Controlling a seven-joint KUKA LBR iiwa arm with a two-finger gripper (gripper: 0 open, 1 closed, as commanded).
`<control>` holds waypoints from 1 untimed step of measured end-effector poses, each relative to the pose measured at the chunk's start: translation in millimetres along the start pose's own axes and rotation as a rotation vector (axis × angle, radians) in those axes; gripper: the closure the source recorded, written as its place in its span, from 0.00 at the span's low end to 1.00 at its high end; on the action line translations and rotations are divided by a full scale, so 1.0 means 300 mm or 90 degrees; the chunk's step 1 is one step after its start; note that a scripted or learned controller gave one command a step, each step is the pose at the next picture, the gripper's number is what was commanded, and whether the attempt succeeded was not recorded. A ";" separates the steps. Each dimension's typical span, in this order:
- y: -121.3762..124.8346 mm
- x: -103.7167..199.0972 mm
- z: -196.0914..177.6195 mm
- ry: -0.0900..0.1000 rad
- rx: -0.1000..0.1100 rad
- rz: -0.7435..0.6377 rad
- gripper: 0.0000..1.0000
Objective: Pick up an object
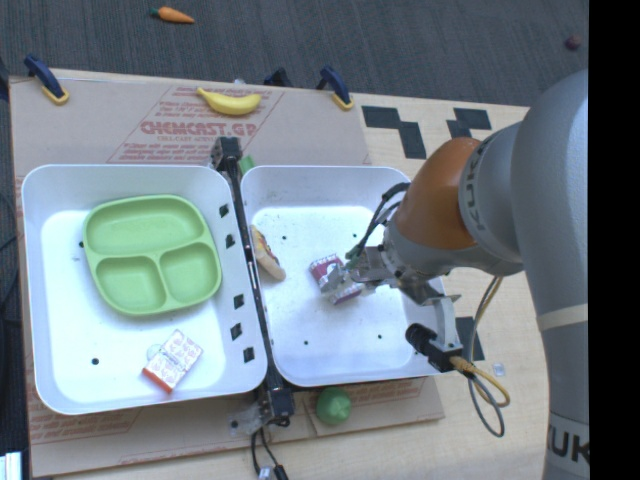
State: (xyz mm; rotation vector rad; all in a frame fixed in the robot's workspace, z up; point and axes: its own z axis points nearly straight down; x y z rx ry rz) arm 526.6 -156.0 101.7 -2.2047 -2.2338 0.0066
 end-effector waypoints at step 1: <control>-0.165 0.159 -0.373 0.001 -0.003 0.005 1.00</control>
